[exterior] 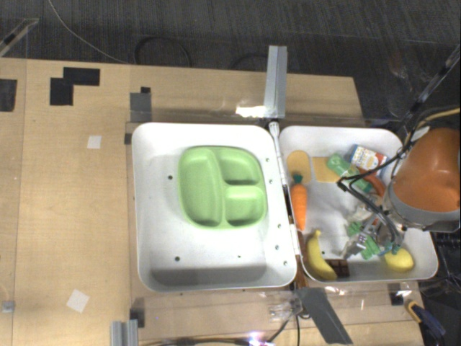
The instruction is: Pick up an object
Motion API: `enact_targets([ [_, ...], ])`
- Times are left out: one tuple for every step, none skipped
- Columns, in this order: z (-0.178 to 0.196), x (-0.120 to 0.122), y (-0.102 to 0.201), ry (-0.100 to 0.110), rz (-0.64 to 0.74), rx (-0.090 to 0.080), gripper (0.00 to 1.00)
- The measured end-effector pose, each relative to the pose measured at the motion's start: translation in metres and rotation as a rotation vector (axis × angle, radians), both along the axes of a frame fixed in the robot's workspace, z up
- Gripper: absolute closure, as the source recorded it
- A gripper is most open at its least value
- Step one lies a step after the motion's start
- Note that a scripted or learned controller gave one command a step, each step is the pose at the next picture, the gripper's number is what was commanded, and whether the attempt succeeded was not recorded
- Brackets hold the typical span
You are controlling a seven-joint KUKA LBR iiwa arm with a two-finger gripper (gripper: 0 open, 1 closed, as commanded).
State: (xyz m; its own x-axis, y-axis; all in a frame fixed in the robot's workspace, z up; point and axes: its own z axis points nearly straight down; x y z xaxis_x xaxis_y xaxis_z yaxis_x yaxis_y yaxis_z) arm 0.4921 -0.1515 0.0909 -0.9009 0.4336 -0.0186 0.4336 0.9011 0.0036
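**Arm reaching into the right bin**

The bench (65,215) is bearing two white bins. The left bin (155,258) is holding a green divided plate (220,186). The right bin (425,262) is holding a carrot (300,206), a banana (318,255) and a lemon (399,259). The gripper (367,238) is hanging over green clutter; whether it is open or closed cannot be told.
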Motion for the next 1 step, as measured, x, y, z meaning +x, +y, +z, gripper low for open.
enact_targets([
  [0.0001, 0.0007, 0.0115, -0.003, -0.025, -0.002, 0.00],
])
